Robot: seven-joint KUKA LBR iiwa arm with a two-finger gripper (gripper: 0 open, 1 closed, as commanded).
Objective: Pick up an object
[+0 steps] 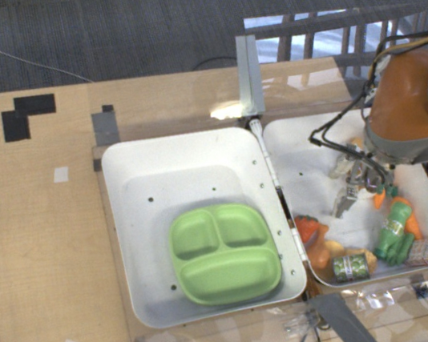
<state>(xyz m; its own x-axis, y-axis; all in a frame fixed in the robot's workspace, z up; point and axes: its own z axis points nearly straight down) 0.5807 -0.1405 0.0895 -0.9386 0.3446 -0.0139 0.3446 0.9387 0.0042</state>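
Observation:
My gripper [345,189] hangs over the middle of the right bin [304,166], open, with nothing between its fingers. Just to its right lies a small orange carrot-like piece [381,197]. A green bottle [395,230] lies below that piece. Along the bin's front edge sit a green can [350,267], a pinkish box [427,250], a red and orange piece [309,230] and a small yellowish piece [336,247]. The arm's orange band [401,98] covers the bin's far right corner.
The left bin [138,179] holds a green divided plate [224,253] in its front half. A metal divider [278,196] separates the two bins. An upright metal post [250,75] stands behind them. Wooden bench surface stretches to the left.

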